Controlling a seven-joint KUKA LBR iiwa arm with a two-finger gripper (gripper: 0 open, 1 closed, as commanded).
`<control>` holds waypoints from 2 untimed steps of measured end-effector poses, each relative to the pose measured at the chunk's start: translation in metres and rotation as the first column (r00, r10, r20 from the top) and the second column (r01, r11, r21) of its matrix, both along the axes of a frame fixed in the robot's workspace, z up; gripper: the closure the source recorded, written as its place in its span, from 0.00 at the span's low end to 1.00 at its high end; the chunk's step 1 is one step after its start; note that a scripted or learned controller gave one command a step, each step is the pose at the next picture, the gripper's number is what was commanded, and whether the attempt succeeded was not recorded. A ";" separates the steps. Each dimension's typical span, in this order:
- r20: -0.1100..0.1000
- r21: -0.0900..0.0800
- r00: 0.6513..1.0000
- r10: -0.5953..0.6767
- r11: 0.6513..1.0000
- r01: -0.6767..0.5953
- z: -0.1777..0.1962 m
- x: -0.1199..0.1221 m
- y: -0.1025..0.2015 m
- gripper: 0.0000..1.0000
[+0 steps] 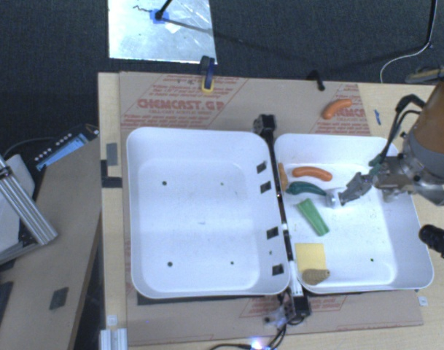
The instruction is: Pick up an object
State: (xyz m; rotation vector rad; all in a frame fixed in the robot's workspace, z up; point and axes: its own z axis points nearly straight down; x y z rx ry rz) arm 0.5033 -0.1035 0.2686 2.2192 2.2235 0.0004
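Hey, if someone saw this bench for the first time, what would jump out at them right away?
Probably the contrast between the two bins: the right bin holds a cluster of small items, an orange sausage, a dark green piece, a lighter green block and a yellow sponge. Next, the pincer reaching in from the right, just beside those items. Another orange sausage lies outside on the board behind that bin.

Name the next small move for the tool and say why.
Probably a short move left and down toward the dark green piece: the tool hangs just right of it in the right bin, nothing visibly between its fingers, and that piece lies nearest.
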 end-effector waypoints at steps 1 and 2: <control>-0.005 0.003 1.000 0.004 1.000 -0.004 -0.088 -0.017 0.036 0.00; 0.006 -0.002 1.000 0.000 1.000 0.000 -0.174 0.039 0.000 0.00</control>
